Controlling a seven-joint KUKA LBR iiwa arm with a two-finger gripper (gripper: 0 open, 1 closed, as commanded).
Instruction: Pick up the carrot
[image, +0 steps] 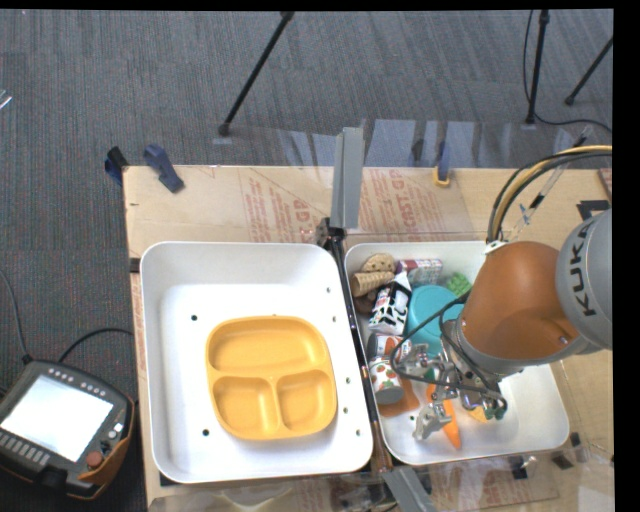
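The carrot (451, 428) is a small orange piece lying near the front of the right bin (545, 425). My gripper (437, 410) is low in that bin, directly over and against the carrot, which shows partly from under the metal parts. The wrist with its orange band (512, 310) hangs above and hides much of the middle of the bin.
Crowding the right bin's left and back are a small can (384, 381), a black-and-white milk carton (392, 304), a teal cup (430, 305), an ice cream cone (374, 273) and a green item (459, 284). The left bin (175, 300) holds a yellow divided tray (270, 378).
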